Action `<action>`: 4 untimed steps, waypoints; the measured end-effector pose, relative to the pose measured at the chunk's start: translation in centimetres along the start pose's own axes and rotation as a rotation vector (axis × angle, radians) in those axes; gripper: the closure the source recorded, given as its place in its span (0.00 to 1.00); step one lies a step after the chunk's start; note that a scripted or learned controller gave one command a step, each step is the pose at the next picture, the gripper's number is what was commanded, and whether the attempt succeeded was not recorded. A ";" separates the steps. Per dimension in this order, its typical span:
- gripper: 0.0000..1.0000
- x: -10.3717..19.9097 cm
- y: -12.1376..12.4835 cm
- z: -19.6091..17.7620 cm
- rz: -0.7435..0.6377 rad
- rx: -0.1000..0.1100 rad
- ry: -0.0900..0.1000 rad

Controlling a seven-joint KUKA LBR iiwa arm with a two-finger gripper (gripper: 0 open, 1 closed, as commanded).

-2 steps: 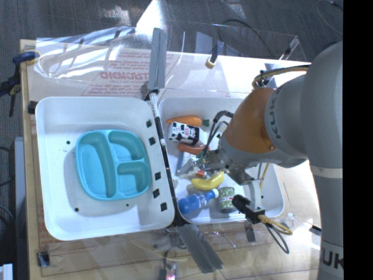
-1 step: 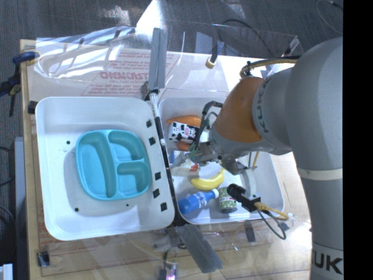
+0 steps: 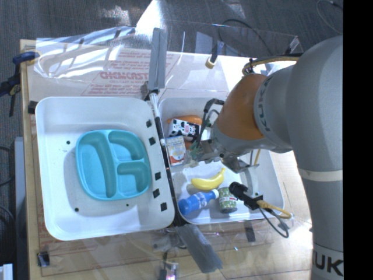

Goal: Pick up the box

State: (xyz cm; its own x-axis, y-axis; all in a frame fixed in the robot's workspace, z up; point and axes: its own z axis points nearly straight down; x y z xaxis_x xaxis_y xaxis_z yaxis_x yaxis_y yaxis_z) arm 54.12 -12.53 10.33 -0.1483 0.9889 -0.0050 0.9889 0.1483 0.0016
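we've got two shallow white bins side by side. the left bin (image 3: 52, 156) holds a light blue divided tray (image 3: 111, 163) lying flat roughly in the middle. over in the right bin (image 3: 274, 182) there's a yellow banana (image 3: 208, 181), and just below it a blue bottle (image 3: 197, 203) on its side near the front wall, cap end pointing at a small green-labelled jar (image 3: 228, 202) right beside it. behind the bins lies a clear plastic sheet (image 3: 116, 69) with red print, and a blue clamp (image 3: 23, 57) sits at the bench's far left corner.
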 end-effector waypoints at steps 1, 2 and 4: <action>0.00 0.0 0.0 0.0 0.000 0.000 0.000; 0.00 0.0 5.1 1.0 0.158 0.001 -0.003; 1.00 4.6 7.0 -13.5 -0.187 0.000 0.005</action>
